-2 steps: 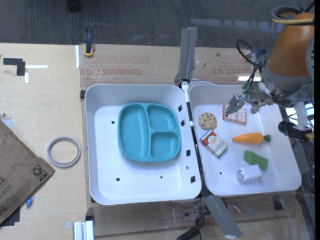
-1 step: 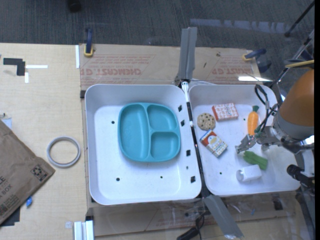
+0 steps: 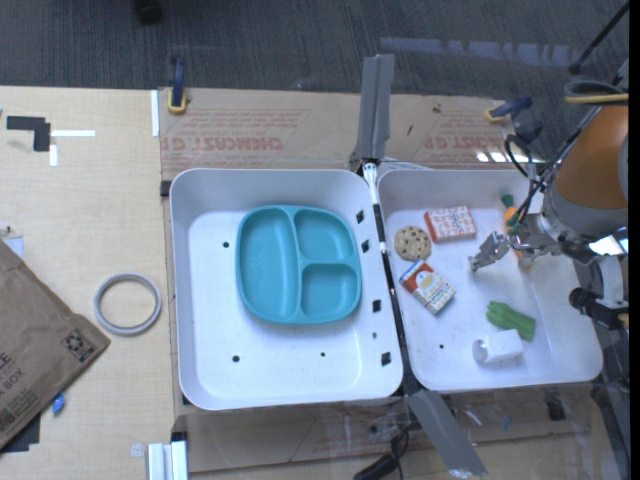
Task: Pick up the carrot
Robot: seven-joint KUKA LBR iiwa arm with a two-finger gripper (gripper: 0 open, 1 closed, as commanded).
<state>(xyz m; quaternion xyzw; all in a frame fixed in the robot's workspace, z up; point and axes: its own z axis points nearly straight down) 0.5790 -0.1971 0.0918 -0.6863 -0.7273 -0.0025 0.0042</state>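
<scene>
1. Two white bins sit side by side on the bench: the left bin (image 3: pixel 200 298) and the right bin (image 3: pixel 560 363).
2. The left bin holds a teal divided plate (image 3: pixel 298 264), lying flat near its middle.
3. The right bin holds several small things: a cookie (image 3: pixel 411 241), a red-and-white box (image 3: pixel 450 223) just behind and to the right of it, a small snack packet (image 3: pixel 428 287) in front of the cookie, a green toy (image 3: pixel 510 317) and a white cup (image 3: pixel 499 347) lying on its side toward the front.
4. The gripper (image 3: pixel 492 254) reaches in from the right, low over the right bin's back half, its metal fingers pointing left; whether they stand apart or together cannot be told here.
5. The carrot (image 3: pixel 512 211) appears as a small orange piece with a green end, lying near the bin's back right, just behind and to the right of the gripper's tip and partly hidden by the arm's cables.
6. No thing shows between the fingers; the carrot lies close beside the wrist, not under the tip.
7. On the bench left of the bins lies a tape ring (image 3: pixel 127 302), with a cardboard box (image 3: pixel 35 343) near it.
</scene>
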